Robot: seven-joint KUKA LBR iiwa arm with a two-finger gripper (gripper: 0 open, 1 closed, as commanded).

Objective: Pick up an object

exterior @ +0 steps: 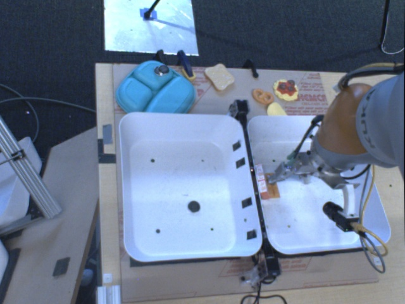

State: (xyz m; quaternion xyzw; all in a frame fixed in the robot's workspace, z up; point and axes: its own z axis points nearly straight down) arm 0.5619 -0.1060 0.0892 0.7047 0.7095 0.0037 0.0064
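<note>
In right bin [380, 217], tool [276, 177] tip blurred over small brown object [270, 192].

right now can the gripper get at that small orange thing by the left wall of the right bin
Probably yes: the gripper sits low in the right bin, right beside the small orange item, with nothing lying between them. The bin's left wall close by may crowd it.

- The arm [364, 122] runs off the right edge, so its base is cut away.
- It covers part of the right bin [297, 236].
- The small orange-brown object [270, 191] near the gripper [276, 177] is too small to identify.
</note>
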